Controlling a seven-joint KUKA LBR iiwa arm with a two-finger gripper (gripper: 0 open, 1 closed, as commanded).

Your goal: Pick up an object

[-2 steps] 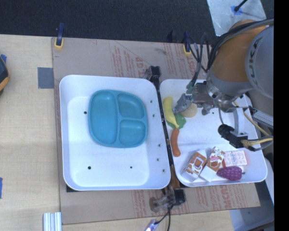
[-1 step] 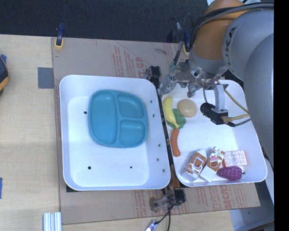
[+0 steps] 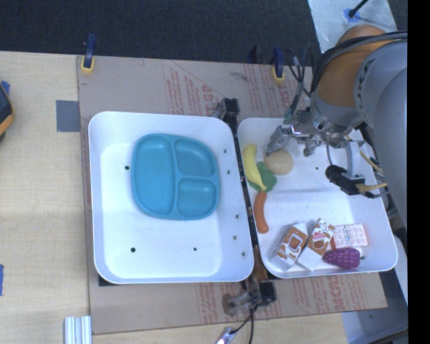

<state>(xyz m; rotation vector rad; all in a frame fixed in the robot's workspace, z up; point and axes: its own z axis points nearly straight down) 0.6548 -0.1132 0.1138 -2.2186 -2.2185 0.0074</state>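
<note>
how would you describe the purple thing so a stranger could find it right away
Look in the right-hand shallow white bin, at its near right corner. There a small dark purple, bumpy grape-like toy lies just below the little printed cartons; it is the one purple, rounded item among boxy neighbours.

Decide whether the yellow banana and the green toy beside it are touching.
Touching. In the camera view the yellow banana overlaps the green toy along its lower edge, no white bin floor between them.
</note>
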